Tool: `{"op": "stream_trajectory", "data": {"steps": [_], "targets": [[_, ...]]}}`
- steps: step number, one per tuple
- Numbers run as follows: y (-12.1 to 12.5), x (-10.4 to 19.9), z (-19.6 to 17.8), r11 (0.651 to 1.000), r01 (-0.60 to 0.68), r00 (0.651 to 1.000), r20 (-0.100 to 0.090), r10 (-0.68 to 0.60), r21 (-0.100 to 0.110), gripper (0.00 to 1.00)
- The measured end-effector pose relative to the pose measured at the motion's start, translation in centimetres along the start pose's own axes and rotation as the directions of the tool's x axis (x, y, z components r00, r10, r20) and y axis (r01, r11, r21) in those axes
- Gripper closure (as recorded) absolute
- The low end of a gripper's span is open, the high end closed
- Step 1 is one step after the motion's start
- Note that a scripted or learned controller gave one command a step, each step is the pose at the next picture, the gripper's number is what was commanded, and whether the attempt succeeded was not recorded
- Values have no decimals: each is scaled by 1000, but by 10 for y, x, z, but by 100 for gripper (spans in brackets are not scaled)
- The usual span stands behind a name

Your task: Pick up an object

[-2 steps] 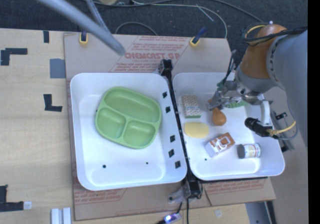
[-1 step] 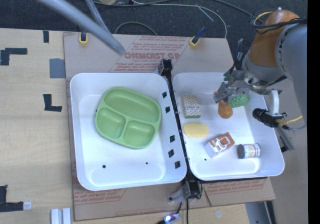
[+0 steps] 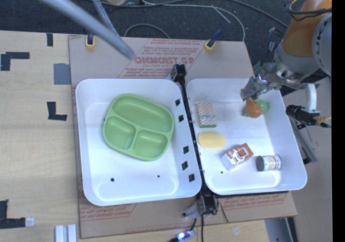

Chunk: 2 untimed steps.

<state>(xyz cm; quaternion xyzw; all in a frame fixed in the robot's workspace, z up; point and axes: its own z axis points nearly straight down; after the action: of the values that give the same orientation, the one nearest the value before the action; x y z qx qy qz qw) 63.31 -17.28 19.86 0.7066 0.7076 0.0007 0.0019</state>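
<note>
I am hanging my gripper (image 3: 253,91) over the right bin (image 3: 285,181), near its far right corner, just above an orange object (image 3: 253,109) lying by the right wall; I cannot tell its state. Open floor lies toward the bin's middle. A patterned block (image 3: 206,114) and yellow piece (image 3: 211,139) are sitting along the left wall, a small carton (image 3: 237,155) and can (image 3: 268,163) near the front edge. A green tray (image 3: 139,126) is lying in the left bin (image 3: 89,144).

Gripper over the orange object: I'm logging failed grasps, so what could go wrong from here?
1. The gripper sits at the orange object's upper edge, off its middle, so it might slip away.
2. The object lies near the right bin's wall; a push could jam it there.
</note>
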Motion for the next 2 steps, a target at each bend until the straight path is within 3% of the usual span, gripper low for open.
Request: {"op": "stream_trajectory", "data": {"steps": [1, 2], "targets": [[1, 1, -18, 1000, 0, 1000, -1, 0, 3, 100], [-4, 62, -18, 1000, 5, 1000, -3, -5, 5, 100]]}}
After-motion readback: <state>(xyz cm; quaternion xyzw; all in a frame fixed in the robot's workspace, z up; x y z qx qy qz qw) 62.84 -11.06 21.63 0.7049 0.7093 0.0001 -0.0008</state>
